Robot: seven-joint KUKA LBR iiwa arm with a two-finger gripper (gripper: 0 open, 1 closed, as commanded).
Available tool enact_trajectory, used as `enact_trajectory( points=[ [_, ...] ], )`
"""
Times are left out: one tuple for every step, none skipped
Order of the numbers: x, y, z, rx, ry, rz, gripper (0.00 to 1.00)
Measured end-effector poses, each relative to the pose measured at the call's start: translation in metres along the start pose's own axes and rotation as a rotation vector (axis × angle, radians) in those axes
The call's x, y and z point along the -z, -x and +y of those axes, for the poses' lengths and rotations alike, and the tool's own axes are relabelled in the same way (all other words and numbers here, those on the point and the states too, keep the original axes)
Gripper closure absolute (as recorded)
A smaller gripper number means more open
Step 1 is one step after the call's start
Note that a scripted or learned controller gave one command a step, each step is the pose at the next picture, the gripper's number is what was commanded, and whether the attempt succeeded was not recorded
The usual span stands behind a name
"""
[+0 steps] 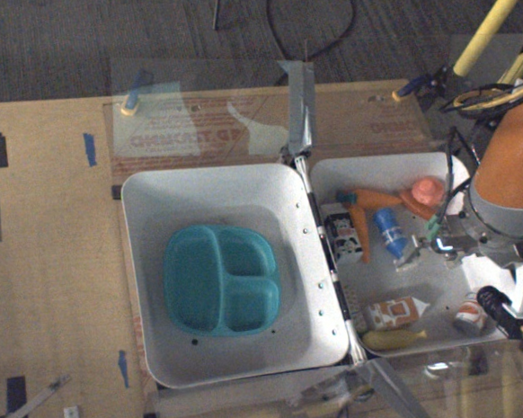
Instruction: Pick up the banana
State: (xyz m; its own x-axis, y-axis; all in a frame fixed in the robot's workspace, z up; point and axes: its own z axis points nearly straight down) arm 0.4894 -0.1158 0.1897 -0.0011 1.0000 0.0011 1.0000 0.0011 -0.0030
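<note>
One yellow curved banana (394,337) lies against your right white bin's (452,341) near wall; your two-finger gripper (424,248) hovers well apart, fingers spread, holding nothing.

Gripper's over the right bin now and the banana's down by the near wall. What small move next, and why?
Probably shift the gripper toward the bin's near-left corner, since the banana lies there against the near wall, just below the small carton. The gripper now sits beside the blue can, well short of the banana, so descending here would likely miss.
</note>
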Motion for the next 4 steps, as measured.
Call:
enact_trajectory(
  points=[
    [0.229, -0.035, 0.02, -0.068, 0.004, -0.002, 0.0],
    [0.108, -0.005, -0.011, -0.062, 0.001, -0.001, 0.0],
    [0.009, -0.038, -0.011, -0.487, -0.002, 0.0, 0.0],
    [-0.006, -0.106, -0.011, -0.762, -0.004, 0.0, 0.0]
  ],
)
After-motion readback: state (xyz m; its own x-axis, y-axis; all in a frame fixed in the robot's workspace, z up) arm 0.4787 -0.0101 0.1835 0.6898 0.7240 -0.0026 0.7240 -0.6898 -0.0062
